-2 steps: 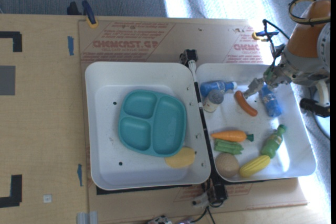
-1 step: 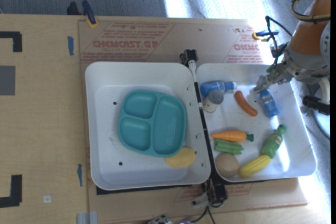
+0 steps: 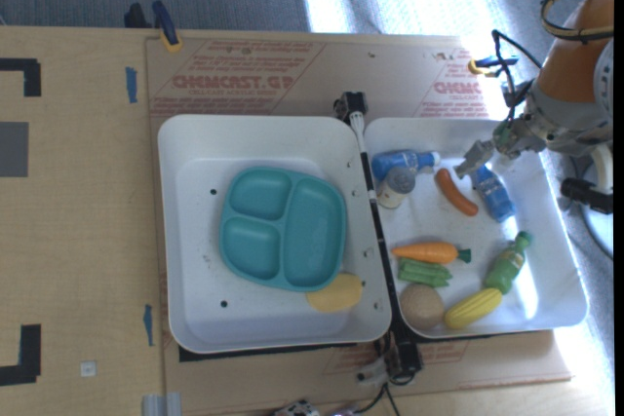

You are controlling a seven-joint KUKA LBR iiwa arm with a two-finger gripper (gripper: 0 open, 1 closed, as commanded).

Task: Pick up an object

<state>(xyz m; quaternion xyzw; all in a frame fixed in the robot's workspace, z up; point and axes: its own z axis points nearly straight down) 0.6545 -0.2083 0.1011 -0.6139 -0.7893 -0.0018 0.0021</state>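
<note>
My gripper (image 3: 479,161) hangs over the upper right part of the right bin (image 3: 556,239), the arm reaching in from the right. Just below it lies a blue packet (image 3: 496,196), and an orange-red sausage (image 3: 455,192) lies to its lower left. Nothing can be seen held. Further left a blue bottle (image 3: 402,161) lies beside a small grey-topped can (image 3: 396,185). Toward the front are a carrot (image 3: 429,252), a green vegetable (image 3: 425,273), a brown potato (image 3: 422,305), a yellow corn cob (image 3: 473,308) and a green bottle (image 3: 508,263).
The left bin (image 3: 185,209) holds a teal divided plate (image 3: 284,228) with a yellow lemon-like piece (image 3: 335,293) at its front right edge. A black clamp (image 3: 349,104) sits at the top of the ridge between the bins. Cables (image 3: 565,5) loop near the arm.
</note>
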